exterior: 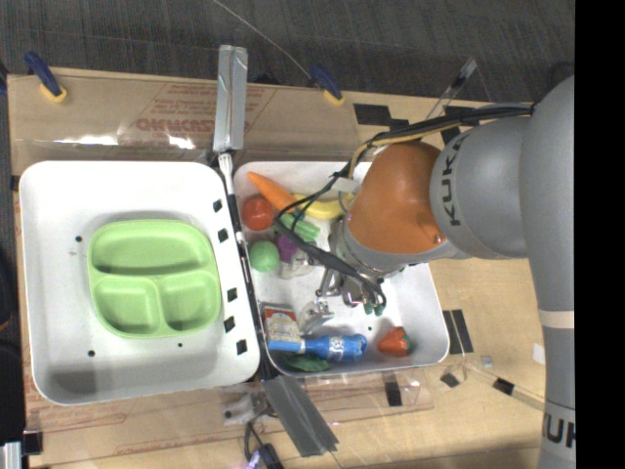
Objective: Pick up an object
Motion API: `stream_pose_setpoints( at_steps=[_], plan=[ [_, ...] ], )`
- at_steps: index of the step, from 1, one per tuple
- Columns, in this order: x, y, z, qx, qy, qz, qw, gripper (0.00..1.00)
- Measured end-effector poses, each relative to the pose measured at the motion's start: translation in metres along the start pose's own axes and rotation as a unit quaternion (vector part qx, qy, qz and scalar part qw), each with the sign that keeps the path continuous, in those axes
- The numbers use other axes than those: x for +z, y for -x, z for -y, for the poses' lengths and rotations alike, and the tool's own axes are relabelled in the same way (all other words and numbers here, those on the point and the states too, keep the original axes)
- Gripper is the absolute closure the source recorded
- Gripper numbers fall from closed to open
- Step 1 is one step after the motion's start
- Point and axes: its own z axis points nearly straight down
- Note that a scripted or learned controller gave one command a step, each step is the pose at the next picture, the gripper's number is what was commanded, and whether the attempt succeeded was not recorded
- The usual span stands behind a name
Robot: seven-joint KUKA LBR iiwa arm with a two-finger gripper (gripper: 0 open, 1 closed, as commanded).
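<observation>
Hovering hand [337, 301], seemingly above bottle [322, 346]

The grey arm [508, 193] is reached in from the right, bent downward at its orange band [394, 201]. The gripper [344, 299] is pointed down and slightly to the left beneath that band. Its metal fingers [322, 306] are seen only indistinctly.
</observation>
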Motion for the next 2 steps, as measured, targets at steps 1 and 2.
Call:
stream_pose_setpoints(
  at_steps=[1, 2],
  plan=[
    [0.0, 0.048, 0.009, 0.028, -0.001, -0.001, 0.9996, 0.0],
    [-0.011, 0.05, 0.007, 0.022, -0.001, 0.0, 0.9998, 1.0]
  ],
)
